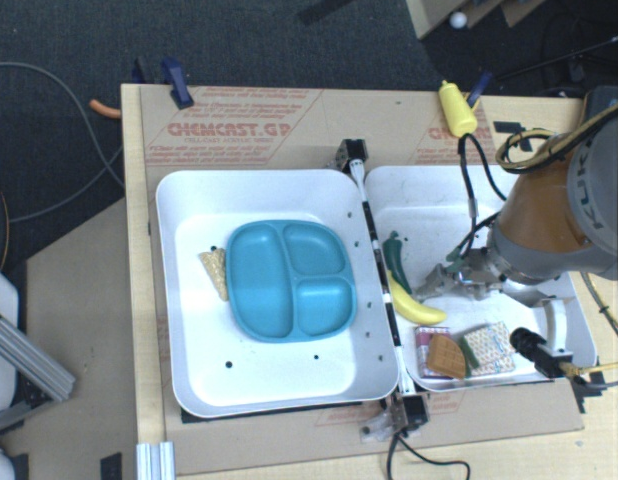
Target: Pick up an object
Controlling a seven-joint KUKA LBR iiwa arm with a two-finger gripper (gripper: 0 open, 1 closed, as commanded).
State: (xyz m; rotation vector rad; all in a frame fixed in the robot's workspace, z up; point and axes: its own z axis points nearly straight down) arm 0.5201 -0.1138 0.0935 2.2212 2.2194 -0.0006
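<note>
A yellow banana (411, 304) with a green stem lies along the left wall of the right bin (421, 190). A brown cracker-like piece (445, 356) and a patterned packet (489, 348) sit at that bin's front. The gripper (459, 273) hangs low over the right bin's middle, just right of the banana, under the grey arm with its orange band (534, 208). Nothing shows between its fingers. In the left bin (189, 208) rests a blue divided plate (289, 278), with a tan wafer piece (215, 268) at its left edge.
Black clamps (351, 153) hold the bins along the seam between them. A yellow-handled tool (456, 108) and cables (529, 148) lie on the cardboard behind the right bin. A blue clip (175, 80) sits at the board's back left corner.
</note>
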